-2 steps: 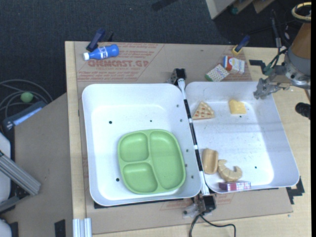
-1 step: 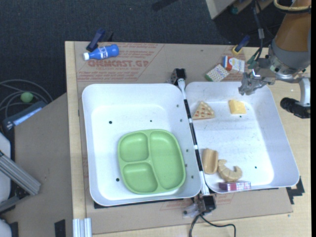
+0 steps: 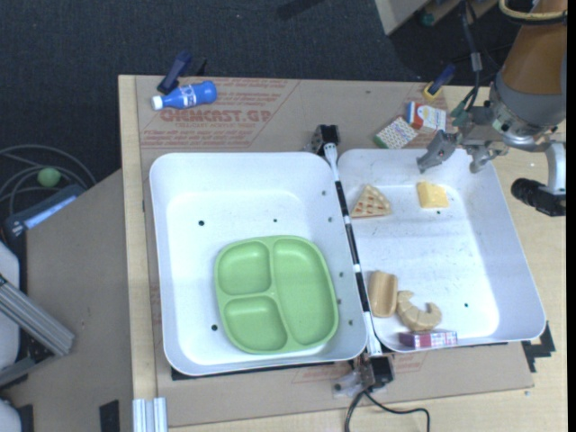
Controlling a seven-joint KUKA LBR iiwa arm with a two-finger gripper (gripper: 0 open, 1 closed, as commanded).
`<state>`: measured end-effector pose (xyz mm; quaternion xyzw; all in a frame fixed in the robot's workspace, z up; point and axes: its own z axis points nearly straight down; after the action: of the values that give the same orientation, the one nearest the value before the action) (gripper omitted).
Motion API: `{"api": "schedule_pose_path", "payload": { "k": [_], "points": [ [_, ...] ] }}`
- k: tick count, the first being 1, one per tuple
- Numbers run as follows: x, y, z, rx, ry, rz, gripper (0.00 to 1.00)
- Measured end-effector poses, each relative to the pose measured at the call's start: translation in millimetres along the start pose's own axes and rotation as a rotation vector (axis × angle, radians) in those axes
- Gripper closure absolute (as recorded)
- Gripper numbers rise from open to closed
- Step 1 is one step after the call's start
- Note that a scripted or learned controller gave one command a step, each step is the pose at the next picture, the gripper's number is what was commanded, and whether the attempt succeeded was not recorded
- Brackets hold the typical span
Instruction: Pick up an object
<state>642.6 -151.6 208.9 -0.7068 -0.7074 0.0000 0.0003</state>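
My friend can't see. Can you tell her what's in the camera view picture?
A robot gripper hangs with open jaws over the right bin's far edge, near a yellow cheese block. That bin also holds a waffle wedge and pastries; the left bin holds a green divided plate.

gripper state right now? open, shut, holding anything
Gripper: open, fingers spread, nothing between them; it sits above the far edge of the right bin, just beyond the yellow block.

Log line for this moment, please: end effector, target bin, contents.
end effector: open, nothing held, over right bin's far edge | right bin: waffle, cheese, bread, croissant | left bin: green tray
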Motion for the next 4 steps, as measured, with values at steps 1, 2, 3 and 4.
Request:
{"api": "schedule_pose_path", "payload": {
  "k": [1,2,3,4],
  "points": [
    [-56,24,59,-0.001,-0.002,0.001,0.00],
    [-66,-56,28,0.000,-0.001,0.002,0.00],
    [-29,15,65,-0.002,0.000,-0.001,0.00],
    [-51,23,125,0.001,0.000,0.001,0.00]
  ]
}}
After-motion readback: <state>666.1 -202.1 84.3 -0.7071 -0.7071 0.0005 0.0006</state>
